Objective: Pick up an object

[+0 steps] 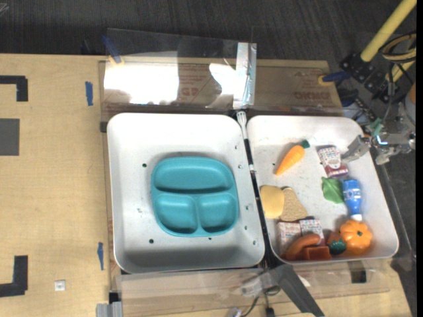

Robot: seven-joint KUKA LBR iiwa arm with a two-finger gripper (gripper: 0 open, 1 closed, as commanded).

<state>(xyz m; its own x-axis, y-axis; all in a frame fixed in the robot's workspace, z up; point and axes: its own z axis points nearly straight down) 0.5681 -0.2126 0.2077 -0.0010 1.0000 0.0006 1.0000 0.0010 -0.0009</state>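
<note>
The right bin (264,132) holds several toy foods. An orange carrot (290,158) lies near its middle top, with a small red-and-white packet (330,160) to its right. Below the packet are a green leafy piece (332,189) and a blue bottle (352,197). An orange pumpkin (355,235) sits in the front right corner. A yellow bread piece (272,200) and a tan slice (291,206) lie at the left side. My gripper (362,148) hovers at the bin's right rim, just right of the packet and above the bottle, with nothing seen in it.
The left bin (125,144) holds a teal divided plate (194,194). More small packets (299,229) and a red-brown sausage (305,246) crowd the right bin's front edge. A clear plastic sheet (178,78) stands behind the bins. Cables and a yellow pole (390,25) are at the far right.
</note>
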